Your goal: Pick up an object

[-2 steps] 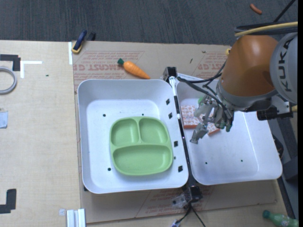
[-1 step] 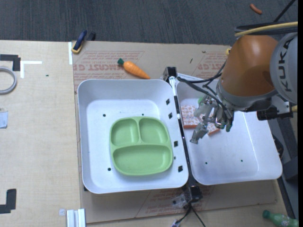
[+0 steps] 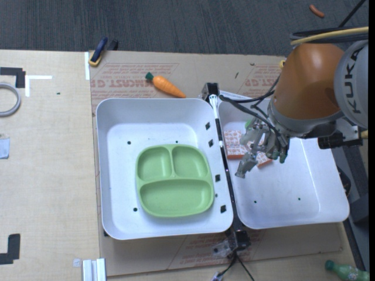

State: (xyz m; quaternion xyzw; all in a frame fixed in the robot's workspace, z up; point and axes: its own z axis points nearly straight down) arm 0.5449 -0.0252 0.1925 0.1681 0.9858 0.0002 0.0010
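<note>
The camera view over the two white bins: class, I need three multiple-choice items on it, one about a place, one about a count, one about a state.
1. Where does the pale green plastic divided plate lie?
A. in the left white bin
B. in the right white bin
C. on the cardboard

2. How many compartments does the plate have?
A. two
B. three
C. four

3. How does the orange toy carrot with a green top lie?
A. standing upright in a bin
B. flat on the brown cardboard sheet behind the bins
C. on the plate

Answers:
1. A, the plate rests on the left bin's floor.
2. B, two small sections sit above one wide one.
3. B, the carrot lies on its side on the cardboard, outside both bins.
</note>
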